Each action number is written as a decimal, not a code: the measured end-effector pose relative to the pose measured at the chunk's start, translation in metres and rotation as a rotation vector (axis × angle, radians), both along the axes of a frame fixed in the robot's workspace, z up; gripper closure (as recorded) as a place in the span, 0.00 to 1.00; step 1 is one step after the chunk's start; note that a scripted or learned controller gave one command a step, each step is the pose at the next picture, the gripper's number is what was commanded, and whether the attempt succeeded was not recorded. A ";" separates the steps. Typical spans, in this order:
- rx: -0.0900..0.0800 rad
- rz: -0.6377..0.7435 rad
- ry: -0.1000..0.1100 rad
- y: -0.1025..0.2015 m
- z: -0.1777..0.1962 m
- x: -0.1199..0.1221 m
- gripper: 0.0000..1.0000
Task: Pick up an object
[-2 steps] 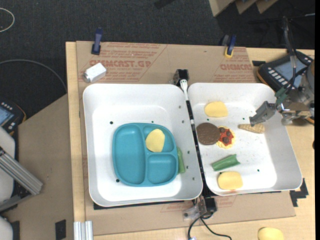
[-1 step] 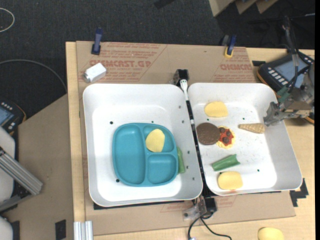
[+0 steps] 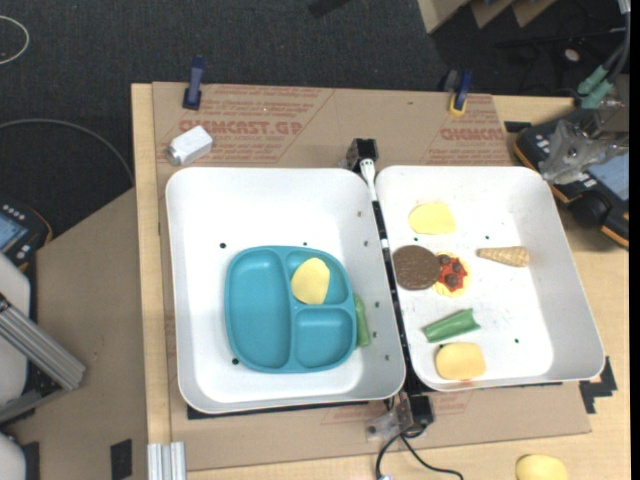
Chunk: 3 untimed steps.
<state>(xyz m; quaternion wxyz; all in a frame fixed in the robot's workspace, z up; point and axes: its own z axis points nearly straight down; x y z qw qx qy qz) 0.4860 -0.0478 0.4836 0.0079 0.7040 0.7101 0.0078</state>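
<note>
Task objects: we see six toy food pieces in the right bin, all lying loose on its floor.
Brown disc: we take the brown round patty as our landmark; it lies near the bin's left wall, about mid-depth.
Red piece: a small red and dark lump touches the patty on its right.
Pale yellow disc: a flat pale yellow round sits behind the patty, apart from it.
Cone: a tan cone lies to the patty's right, past the red lump, tip pointing left.
Green piece: a green pod-like piece lies in front of the patty, tilted.
Yellow block: a rounded yellow piece lies just in front of the green one, near the front rim.
Left bin: the left bin, left of the patty, holds a teal divided plate with a yellow piece in its upper right compartment.
Jaws: we cannot tell their state.
</note>
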 end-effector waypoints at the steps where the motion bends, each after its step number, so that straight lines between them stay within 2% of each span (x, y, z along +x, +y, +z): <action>1: 0.000 -0.014 0.030 -0.049 -0.098 -0.008 1.00; 2: 0.001 0.001 0.000 0.019 0.058 -0.006 1.00; 3: 0.000 -0.013 0.032 -0.009 -0.038 -0.007 1.00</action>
